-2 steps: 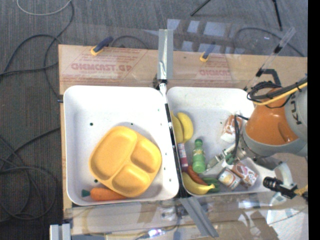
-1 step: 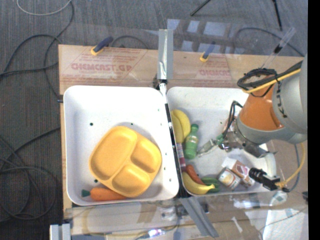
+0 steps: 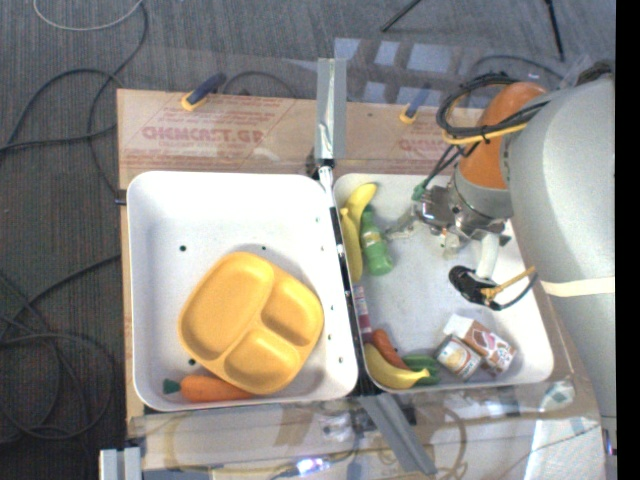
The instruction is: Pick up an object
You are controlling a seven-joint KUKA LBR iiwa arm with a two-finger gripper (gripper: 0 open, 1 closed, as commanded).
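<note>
**Item 1: jaws.** Low over the far half of the right bin point(image 3: 430, 308), on the arm point(image 3: 570, 208) that reaches in from the right. Their opening cannot be told from this angle, and nothing is seen held between them.

**Item 2: green bottle point(image 3: 376, 252).** Likeliest pick. It lies on the bin floor just left of the jaws and slightly nearer, with its long axis running near–far. A grasp would probably need to close across that axis.

**Item 3: banana point(image 3: 353, 224).** Just left of the bottle, along the bin's left wall, also running near–far.

**Item 4: near end of the right bin.** Second banana point(image 3: 397, 372) with a dark red piece point(image 3: 387, 347) against it, then two small packets point(image 3: 463, 356), point(image 3: 491, 346). Labels too small to read.

**Item 5: left bin point(image 3: 200, 208).** Yellow divided plate point(image 3: 252, 320), with a carrot point(image 3: 210, 389) at its near edge – well apart from the jaws.

**Item 6: cardboard point(image 3: 200, 133) on the tabletop.** Reddish print, not cleanly legible.
</note>
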